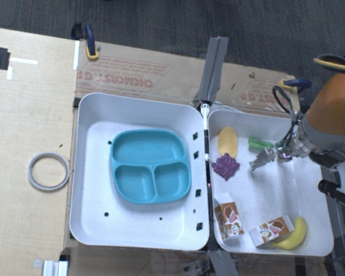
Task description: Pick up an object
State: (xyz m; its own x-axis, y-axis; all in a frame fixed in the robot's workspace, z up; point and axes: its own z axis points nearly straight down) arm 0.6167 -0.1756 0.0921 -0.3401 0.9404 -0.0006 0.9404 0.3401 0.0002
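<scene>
Two bins on your desk. Left bin [86,173]: blue divided tray [150,166]. Right bin [314,213]: yellow lemon [227,141], purple grapes [225,166], green item [260,143], two cartons [229,220], banana [296,236]. Gripper [259,161] hovers beside the grapes; jaws apart, holding nothing.

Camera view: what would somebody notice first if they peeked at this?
Probably the big blue divided plate, sitting alone in the left bin. Next, the grey and orange arm reaching from the right, its gripper over the right bin, near a purple toy and a banana.
</scene>
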